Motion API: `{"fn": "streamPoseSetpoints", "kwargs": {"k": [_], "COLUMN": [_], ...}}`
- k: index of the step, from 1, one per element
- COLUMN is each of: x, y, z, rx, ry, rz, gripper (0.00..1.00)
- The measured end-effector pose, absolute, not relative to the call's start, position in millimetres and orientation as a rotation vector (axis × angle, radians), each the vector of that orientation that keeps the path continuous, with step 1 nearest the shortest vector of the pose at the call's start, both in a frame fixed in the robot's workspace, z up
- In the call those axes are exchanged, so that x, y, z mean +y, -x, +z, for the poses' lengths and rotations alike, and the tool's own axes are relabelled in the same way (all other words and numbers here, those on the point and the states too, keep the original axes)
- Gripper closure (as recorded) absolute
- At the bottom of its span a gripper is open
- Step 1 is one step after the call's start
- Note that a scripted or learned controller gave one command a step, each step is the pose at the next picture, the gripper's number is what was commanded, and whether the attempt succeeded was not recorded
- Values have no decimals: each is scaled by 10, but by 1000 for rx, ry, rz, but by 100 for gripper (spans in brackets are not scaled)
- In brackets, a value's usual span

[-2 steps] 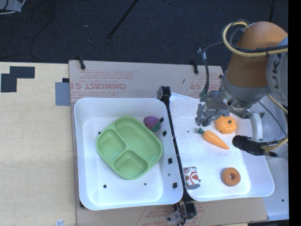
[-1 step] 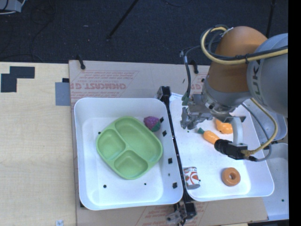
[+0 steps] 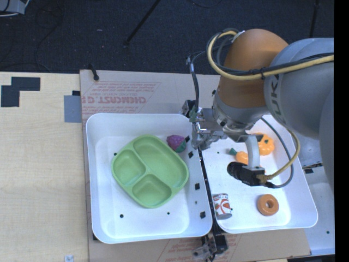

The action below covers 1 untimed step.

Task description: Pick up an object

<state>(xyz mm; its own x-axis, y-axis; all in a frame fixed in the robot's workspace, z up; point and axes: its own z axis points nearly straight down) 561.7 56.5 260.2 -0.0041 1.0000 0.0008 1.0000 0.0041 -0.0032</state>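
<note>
As the arm reaches in from the right, we find the gripper low over the shared edge between the two bins, toward their far corners. From this angle we cannot tell how far the claw is open, nor whether it has hold of anything.

Closest to it is the purple fruit. It lies in the left bin near the right edge, up toward the far right corner, just off the rim of the green divided plate. That plate sits askew across the middle of the left bin, and we count three compartments.

Over in the right bin we have an orange pumpkin toward the far edge, partly tucked behind the arm. A smaller orange piece lies nearer the middle, with a tiny teal bit just beside it. A brown doughnut rests toward the near right corner. It is well apart from the small red-and-white can, which lies at the near left corner, close against the shared edge.
</note>
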Motion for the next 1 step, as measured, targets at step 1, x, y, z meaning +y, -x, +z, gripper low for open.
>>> {"fn": "streamPoseSetpoints", "kwargs": {"k": [1], "x": [1046], "y": [-5621], "z": [2590], "rx": [-2224], "ry": [2216], "rz": [4], "gripper": [100]}}
